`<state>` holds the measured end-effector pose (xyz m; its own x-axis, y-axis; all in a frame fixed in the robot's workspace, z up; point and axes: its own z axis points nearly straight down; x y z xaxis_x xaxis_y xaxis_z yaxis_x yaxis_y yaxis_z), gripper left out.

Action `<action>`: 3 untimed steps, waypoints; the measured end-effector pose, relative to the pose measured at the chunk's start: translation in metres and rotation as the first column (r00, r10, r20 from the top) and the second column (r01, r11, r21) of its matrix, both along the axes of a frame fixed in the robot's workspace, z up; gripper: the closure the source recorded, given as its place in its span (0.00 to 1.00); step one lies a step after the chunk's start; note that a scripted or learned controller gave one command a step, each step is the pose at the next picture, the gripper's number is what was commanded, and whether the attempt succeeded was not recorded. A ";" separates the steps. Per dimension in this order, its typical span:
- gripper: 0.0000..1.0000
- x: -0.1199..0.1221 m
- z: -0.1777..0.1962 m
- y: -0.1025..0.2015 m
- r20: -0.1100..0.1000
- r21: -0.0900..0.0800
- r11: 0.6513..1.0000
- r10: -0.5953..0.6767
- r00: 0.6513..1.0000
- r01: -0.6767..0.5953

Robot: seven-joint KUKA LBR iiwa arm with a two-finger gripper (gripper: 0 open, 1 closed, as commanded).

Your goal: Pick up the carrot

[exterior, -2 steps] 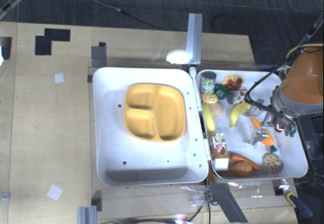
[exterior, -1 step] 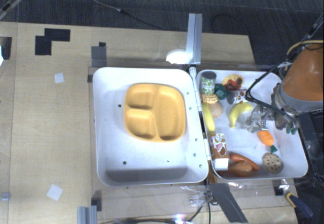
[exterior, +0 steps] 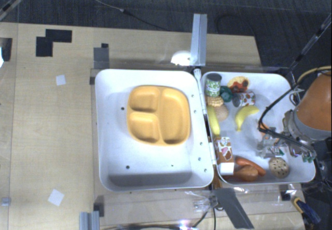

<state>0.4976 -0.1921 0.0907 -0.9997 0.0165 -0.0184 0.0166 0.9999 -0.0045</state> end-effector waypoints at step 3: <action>1.00 0.065 0.023 0.082 -0.009 0.009 0.960 -0.281 0.960 0.281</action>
